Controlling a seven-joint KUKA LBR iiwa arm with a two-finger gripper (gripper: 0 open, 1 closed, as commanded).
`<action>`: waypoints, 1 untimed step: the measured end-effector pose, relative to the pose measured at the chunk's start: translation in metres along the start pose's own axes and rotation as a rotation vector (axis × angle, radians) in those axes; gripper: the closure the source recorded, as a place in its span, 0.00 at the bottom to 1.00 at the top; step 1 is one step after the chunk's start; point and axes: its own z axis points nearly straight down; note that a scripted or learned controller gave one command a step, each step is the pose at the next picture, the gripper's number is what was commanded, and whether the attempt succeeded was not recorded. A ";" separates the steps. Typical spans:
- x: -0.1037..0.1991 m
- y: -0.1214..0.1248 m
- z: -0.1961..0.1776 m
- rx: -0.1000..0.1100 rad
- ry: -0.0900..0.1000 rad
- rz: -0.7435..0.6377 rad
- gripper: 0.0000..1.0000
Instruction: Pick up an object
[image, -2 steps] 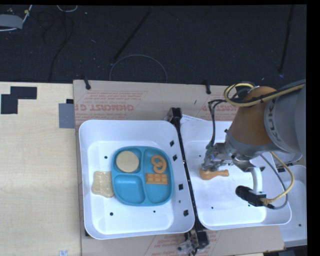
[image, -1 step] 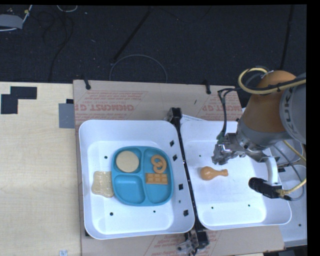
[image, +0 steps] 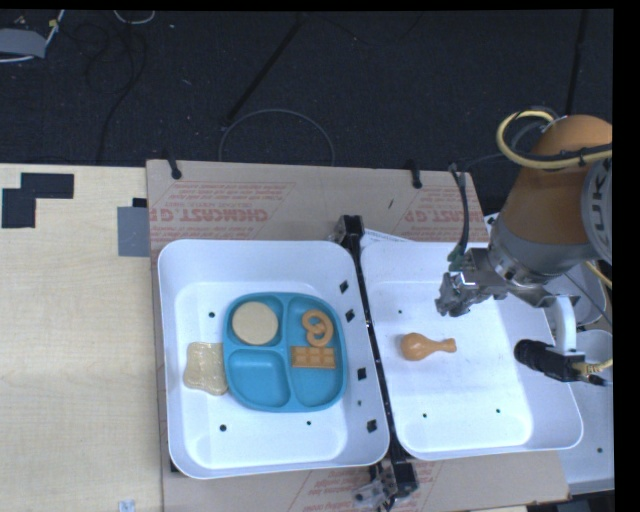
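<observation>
Approach step: gripper (image: 452, 301), grip state unreadable, hovers at one o'clock of the drumstick (image: 428, 347), needing descent.

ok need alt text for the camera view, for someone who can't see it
The arm's gripper hovers over the right bin, just above a tan drumstick-shaped toy. In the left bin, a blue divided tray holds tan food pieces, with another pale piece beside it.

The floor (image: 300, 80) behind is dark, with thin black cables (image: 275, 130) lying on it. The tabletop (image: 70, 360) is pale wood, with brown cardboard (image: 260, 200) on top.
</observation>
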 end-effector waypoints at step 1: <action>0.051 -0.015 0.011 0.007 0.003 -0.004 1.00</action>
